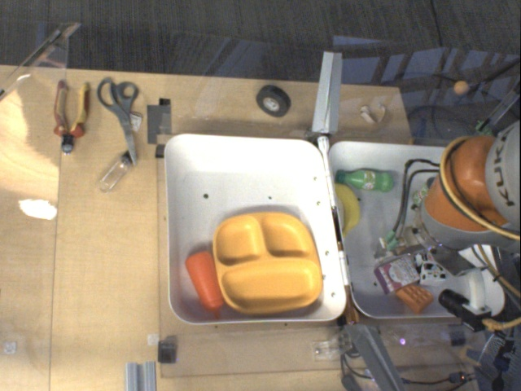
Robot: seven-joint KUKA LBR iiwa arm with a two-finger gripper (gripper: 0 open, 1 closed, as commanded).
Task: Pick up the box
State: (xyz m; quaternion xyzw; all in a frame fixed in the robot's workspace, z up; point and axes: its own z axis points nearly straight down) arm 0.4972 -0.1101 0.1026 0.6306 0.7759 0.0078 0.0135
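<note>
Bench (89, 300) surface is extending left of both bins, carrying scissors (122, 108), pliers (69, 114) and a tape roll (273, 100) along its far side. Left bin (244, 157) is holding a yellow divided tray (267, 261) toward its near wall, with an orange item (203, 281) touching the tray's left edge; the far half of this bin is lying open. Right bin (362, 296) is offering little room: the arm (480, 190) is covering its right portion. A green bottle (366, 180) and a yellow item (348, 206) are lying near the dividing wall. The box (396, 273), purple, is resting near the near wall, beside an orange block (415, 297). The gripper (423, 259) is sitting just right of the box; its finger state cannot be determined.
</note>
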